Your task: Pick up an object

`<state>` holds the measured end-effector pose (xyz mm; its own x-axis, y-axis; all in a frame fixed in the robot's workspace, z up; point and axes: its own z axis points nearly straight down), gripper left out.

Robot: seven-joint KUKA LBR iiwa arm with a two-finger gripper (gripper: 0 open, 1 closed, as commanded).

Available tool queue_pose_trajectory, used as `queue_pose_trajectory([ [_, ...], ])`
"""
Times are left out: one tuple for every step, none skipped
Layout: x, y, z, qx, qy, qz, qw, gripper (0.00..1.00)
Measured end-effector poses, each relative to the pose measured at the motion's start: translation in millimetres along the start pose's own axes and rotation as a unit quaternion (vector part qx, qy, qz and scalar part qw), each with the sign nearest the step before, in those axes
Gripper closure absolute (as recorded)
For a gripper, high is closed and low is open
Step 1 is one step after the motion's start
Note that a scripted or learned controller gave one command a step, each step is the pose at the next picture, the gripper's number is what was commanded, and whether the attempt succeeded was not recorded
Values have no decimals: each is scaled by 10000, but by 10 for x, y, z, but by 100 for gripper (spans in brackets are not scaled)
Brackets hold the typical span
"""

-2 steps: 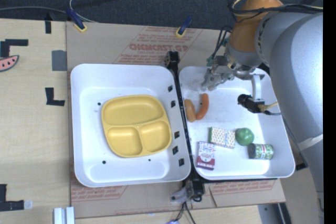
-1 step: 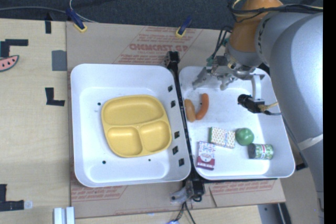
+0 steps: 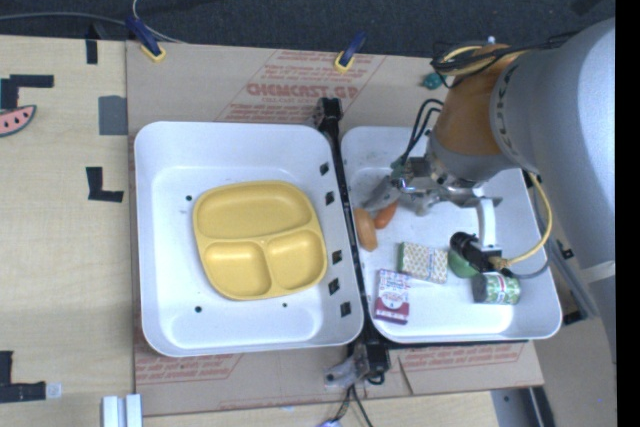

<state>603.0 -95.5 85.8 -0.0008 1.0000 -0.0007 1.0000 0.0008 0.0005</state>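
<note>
My gripper (image 3: pixel 397 193) is low in the upper left part of the right bin (image 3: pixel 530 320), with the grey arm and its orange band rising to the right. An orange carrot-like piece (image 3: pixel 384 212) lies right at its tip, and a second orange piece (image 3: pixel 367 231) rests just below by the bin's left wall. Whether the gripper touches the first piece is unclear. Lower in the bin are a patterned packet (image 3: pixel 424 262), a red-and-white box (image 3: pixel 394 296), a green can (image 3: pixel 497 289) and a dark green item (image 3: pixel 463 261).
The left bin (image 3: pixel 160 165) holds a yellow divided plate (image 3: pixel 261 238). A black divider with clips (image 3: pixel 340 215) runs between the bins. A yellow cable (image 3: pixel 543 225) loops beside the arm over the right bin's right side.
</note>
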Motion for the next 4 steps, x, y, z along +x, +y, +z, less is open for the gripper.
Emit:
queue_pose_trajectory([
  [-3, 4, -96, -9, -7, 0, 10000, 100],
  [780, -1079, -983, 13, 9, -8, 10000, 100],
  [1379, -1063, -1570, 7, 6, -7, 10000, 100],
  [1672, -1189, -1776, 7, 6, -10, 10000, 100],
])
